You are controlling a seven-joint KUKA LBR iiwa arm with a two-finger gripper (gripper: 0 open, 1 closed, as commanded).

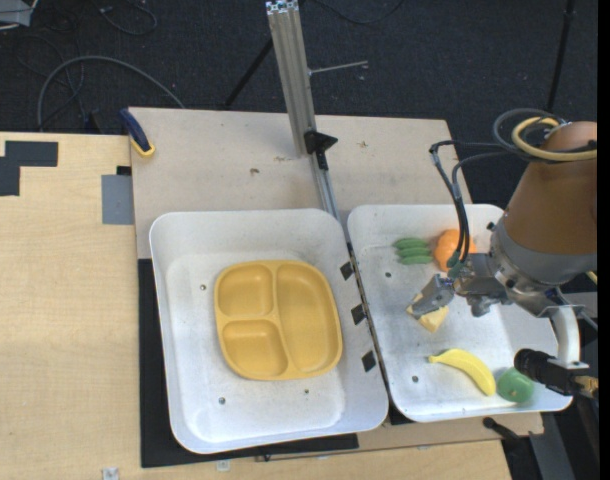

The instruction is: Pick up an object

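The gripper [437, 298] hung at the frame's right over a small yellow wedge [432, 318] in the right bin [385, 368], fingers seemingly spread around it; it looked light, stiff, best pinched across its flat sides.

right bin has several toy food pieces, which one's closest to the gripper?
The pale yellow wedge, right at the gripper. The banana, green pieces and orange lie farther off.

Light fell evenly and brightly from above, whitening both bins [185, 258] and leaving only faint, short shadows. The dark floor [185, 38] behind stayed dim. The picture was slightly soft and grainy overall.
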